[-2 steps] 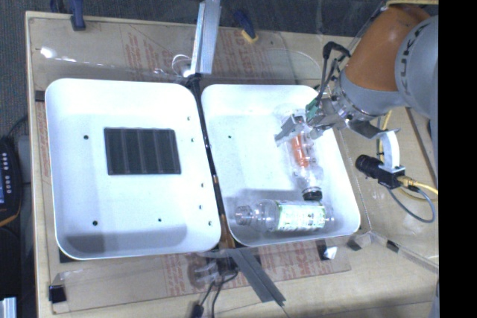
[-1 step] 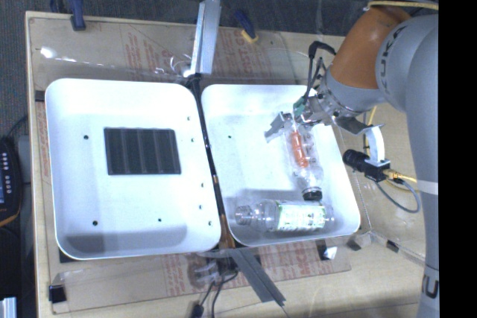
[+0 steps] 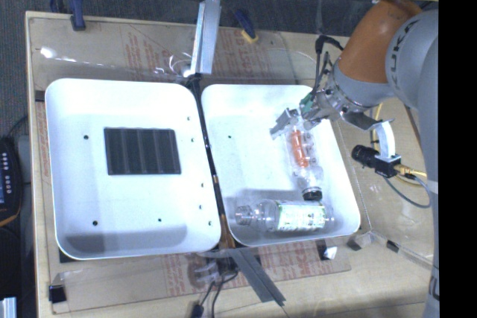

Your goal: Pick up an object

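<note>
Bottles, two of them, lie in the right bin (image 3: 223, 160). Clear bottle with orange contents and a black cap (image 3: 303, 159) lies lengthwise along the bin's right side, cap toward the near edge. Larger clear bottle with a green-and-white label (image 3: 287, 217) lies on its side along the near wall, just below the first one's cap. Gripper (image 3: 293, 120) sits low over the upper end of the orange bottle, at or very near it; contact unclear, and whether it is apart or together I cannot tell. Left bin (image 3: 74, 182) carries a dark ribbed rectangular pad (image 3: 141, 151). Both bins rest on the worktop (image 3: 387, 234).
</note>
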{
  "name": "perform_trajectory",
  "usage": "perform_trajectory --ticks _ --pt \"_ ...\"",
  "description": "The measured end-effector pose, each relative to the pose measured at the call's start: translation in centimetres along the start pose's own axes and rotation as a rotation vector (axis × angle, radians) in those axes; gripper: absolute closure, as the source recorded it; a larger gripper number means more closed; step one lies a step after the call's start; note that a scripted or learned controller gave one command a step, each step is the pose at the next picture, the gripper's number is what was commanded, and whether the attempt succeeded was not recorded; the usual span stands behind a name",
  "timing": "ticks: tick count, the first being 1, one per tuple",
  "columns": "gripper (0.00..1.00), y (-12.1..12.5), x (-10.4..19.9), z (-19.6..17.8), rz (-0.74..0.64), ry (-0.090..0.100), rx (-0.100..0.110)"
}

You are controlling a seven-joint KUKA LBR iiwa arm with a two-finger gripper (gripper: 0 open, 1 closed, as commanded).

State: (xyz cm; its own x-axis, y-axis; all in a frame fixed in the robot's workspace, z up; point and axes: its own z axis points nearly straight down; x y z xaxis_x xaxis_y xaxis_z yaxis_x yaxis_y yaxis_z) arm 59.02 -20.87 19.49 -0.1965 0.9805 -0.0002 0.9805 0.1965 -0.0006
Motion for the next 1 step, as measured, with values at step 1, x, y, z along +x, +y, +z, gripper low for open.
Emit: perform_trajectory --ticks 1 --pt "1.00 0.08 0.07 -1.00 -0.004 0.000 0.001"
